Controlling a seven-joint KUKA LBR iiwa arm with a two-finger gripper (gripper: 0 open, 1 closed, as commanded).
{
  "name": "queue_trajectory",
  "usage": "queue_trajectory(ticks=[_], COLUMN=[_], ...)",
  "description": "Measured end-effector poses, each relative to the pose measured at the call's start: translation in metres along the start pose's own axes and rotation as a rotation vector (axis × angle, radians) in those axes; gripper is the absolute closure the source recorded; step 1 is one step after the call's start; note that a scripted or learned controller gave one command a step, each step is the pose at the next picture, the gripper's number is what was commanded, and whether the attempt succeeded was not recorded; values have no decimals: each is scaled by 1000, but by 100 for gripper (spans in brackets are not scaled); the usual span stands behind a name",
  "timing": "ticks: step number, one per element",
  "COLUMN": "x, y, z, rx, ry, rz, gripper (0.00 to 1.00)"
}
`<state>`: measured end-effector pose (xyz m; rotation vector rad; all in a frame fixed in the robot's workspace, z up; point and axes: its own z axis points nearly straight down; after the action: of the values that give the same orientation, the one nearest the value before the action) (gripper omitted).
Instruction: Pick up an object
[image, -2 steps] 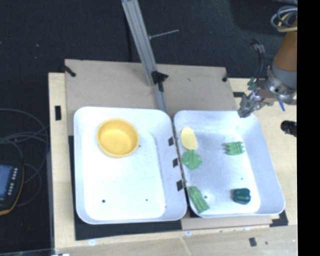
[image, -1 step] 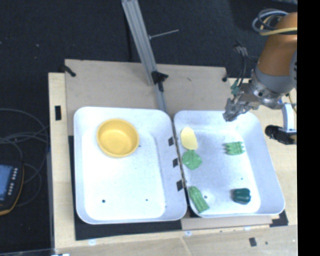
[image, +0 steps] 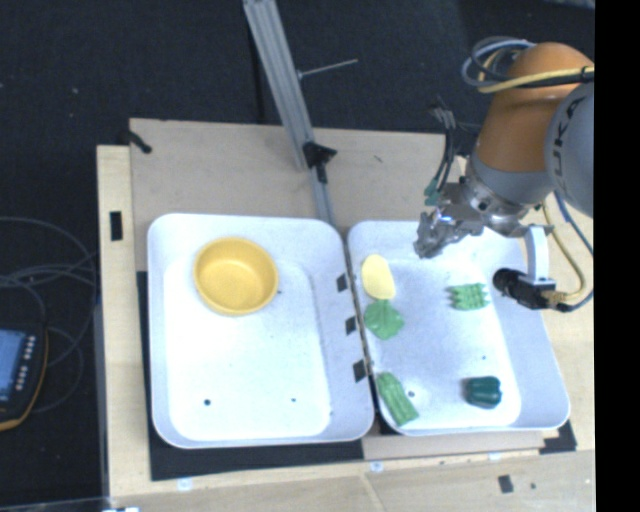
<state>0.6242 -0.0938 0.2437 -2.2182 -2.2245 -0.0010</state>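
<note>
My gripper (image: 432, 243) hangs over the back of the right bin (image: 520, 340), above and to the right of a pale yellow object (image: 377, 277) that lies by the bin's left wall. A flat green piece (image: 384, 320) sits just below the yellow one. Another light green ridged piece (image: 467, 296) lies to the right of the gripper's tip. A long green object (image: 397, 398) rests at the bin's front left, and a dark green block (image: 483, 391) at the front right. Nothing shows between the gripper's fingers.
A yellow bowl (image: 236, 275) stands in the back of the left bin (image: 250, 400). A grey metal post (image: 285, 85) slants up from the divider between the bins. A black fitting with cable (image: 522, 287) hangs off the arm over the right bin's right side.
</note>
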Motion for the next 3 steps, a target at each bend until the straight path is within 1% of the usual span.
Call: queue_trajectory(ticks=[1,2,3], x=[40,83,138], y=[-15,-23,-43], z=[-4,1,-7], rx=[-1,0,-1], ry=[0,0,1], rz=[0,0,-2], gripper=[100,100,100])
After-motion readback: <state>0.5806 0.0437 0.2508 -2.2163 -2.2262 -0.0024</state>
